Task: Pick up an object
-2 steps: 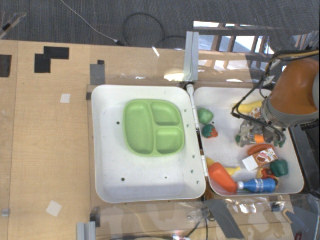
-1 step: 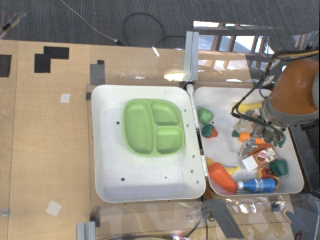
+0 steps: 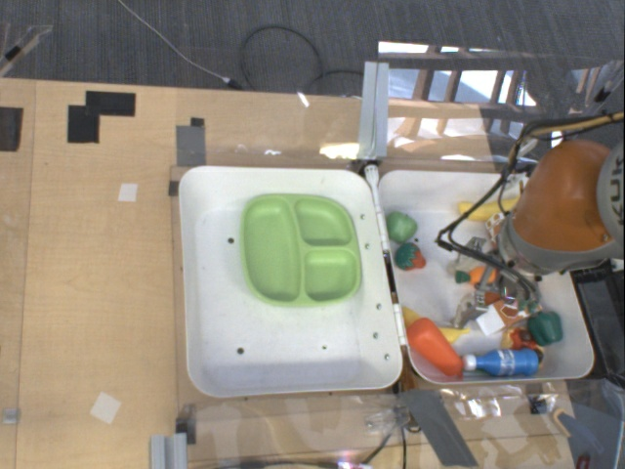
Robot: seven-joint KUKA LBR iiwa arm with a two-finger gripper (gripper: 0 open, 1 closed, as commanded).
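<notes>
The right bin [image 3: 430,291] holds several small toys: a green round piece [image 3: 400,226], a small green and red piece [image 3: 410,256], an orange-red piece [image 3: 434,345], a blue bottle [image 3: 505,362], a yellow piece [image 3: 483,205] and a dark green piece [image 3: 545,326]. The arm's orange band [image 3: 563,198] hangs over this bin's right half. My gripper [image 3: 480,306] reaches down among the toys near the bin's lower right, just above the blue bottle. Clutter hides its fingertips.
The left bin [image 3: 210,291] carries a light green divided plate [image 3: 299,248]. A metal divider [image 3: 373,115] rises behind where the two bins meet. Black cables loop around the arm's wrist and on the floor behind the bench.
</notes>
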